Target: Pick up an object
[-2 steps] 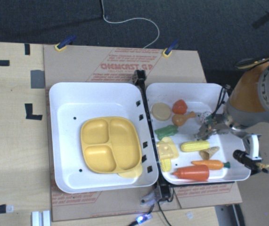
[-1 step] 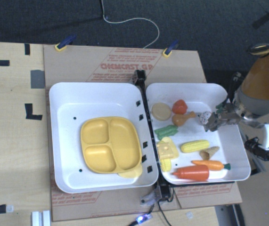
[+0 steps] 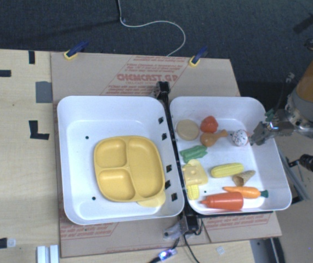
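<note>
While the hand (image 3: 261, 131) hangs at the right bin's (image 3: 274, 160) right wall, grip unreadable, a descent risks striking that rim or nudging the speckled ball (image 3: 239, 138).

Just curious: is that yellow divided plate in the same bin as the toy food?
No, the yellow plate lies in the left bin; the toy food fills the right bin.

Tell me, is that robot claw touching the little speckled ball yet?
Apart. The camera view shows a strip of white bin floor between the gripper and the speckled ball.
</note>
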